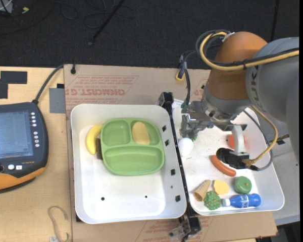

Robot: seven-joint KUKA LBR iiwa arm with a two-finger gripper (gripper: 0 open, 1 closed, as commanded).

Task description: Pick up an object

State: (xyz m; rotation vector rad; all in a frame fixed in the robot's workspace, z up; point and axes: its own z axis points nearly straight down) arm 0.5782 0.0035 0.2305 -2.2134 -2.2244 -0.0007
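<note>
hot dog (222, 165) lying diagonally, right bin (278, 198)

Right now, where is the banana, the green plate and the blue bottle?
banana (93, 139), camera view, middle of its yellow curve, left bin.
green plate (133, 158), camera view, bare floor of its big compartment.
blue bottle (246, 201), camera view, middle of its body, right bin's front.

Robot lab, teach pendant (12, 140), loose cables (81, 4)
</note>
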